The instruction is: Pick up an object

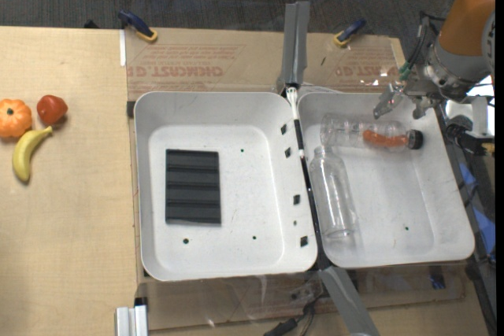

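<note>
Above the right white bin (pixel 461 236), the gripper (pixel 402 100) hangs empty, jaws parted (approach step); next, descend onto the orange-filled clear tube (pixel 383 138).

a robot lab: clamped cardboard (pixel 236 63) under white bins (pixel 150 193).

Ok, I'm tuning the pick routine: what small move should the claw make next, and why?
Probably lower a little toward the orange tube. The claw hangs just above the right bin's far edge, with that tube lying directly below; the clear bottle lies further off.
</note>
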Controlling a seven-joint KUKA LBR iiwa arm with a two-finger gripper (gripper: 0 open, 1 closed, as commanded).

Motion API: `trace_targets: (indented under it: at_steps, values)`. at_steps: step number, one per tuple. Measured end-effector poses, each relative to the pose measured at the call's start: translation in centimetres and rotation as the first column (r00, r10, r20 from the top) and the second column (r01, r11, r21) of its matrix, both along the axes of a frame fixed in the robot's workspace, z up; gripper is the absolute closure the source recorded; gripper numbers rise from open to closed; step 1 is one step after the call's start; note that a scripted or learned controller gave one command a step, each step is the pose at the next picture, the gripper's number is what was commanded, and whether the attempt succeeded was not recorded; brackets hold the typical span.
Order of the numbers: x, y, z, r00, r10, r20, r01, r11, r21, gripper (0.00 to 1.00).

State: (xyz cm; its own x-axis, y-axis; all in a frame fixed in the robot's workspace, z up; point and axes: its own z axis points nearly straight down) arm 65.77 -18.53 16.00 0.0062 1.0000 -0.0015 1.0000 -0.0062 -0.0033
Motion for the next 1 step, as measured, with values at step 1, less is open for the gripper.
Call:
trace_targets:
  at_steps: [1]
  values:
    - [-0.64, -0.84, -6.90, 1.000, 0.020, 0.001, -0.020, 1.000, 0.001, 0.00]
